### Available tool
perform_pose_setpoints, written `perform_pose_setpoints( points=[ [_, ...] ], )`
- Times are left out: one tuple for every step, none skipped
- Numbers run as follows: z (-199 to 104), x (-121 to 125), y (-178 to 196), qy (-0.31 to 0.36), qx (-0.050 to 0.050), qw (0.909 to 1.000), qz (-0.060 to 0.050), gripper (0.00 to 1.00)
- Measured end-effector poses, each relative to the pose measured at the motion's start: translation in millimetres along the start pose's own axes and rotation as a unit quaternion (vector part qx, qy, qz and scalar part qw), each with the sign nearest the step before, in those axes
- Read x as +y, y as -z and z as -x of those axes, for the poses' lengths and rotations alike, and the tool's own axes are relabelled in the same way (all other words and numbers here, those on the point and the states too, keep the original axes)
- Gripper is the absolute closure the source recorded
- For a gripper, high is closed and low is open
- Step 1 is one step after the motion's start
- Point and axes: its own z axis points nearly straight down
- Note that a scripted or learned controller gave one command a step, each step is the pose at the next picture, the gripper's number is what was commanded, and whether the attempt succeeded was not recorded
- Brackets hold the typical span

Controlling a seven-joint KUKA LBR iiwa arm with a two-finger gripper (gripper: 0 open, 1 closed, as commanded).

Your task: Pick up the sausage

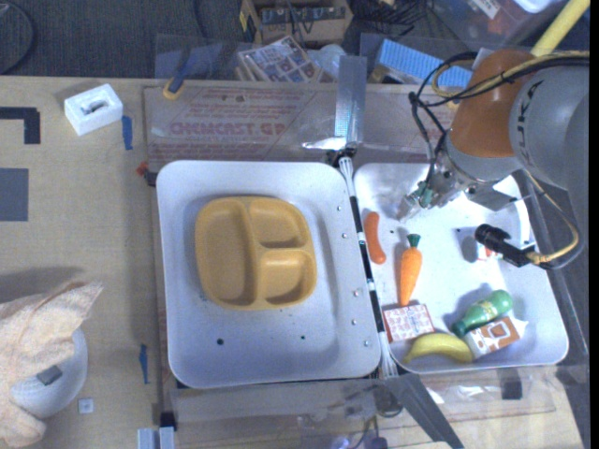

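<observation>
Sausage (374, 237) lies in the right bin (552, 335) against its left wall, long axis running near to far. Nearest the camera sit a banana (440, 347), a small carton (494, 335) and a card (407, 322); the carrot (409, 267) lies just right of the sausage (leaves pointing away). Left bin (178, 279) holds a yellow divided tray (255, 251). Farther back hangs the pincer (423, 197), its state impossible to tell.
</observation>
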Motion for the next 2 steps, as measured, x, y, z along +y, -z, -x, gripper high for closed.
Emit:
perform_pose_setpoints(
  points=[
    [-0.1,-0.1,-0.1,0.000,0.000,1.0000,0.000,0.00],
    [-20.2,-33.6,-12.0,0.048,0.003,0.9988,-0.003,0.00]
  ],
)
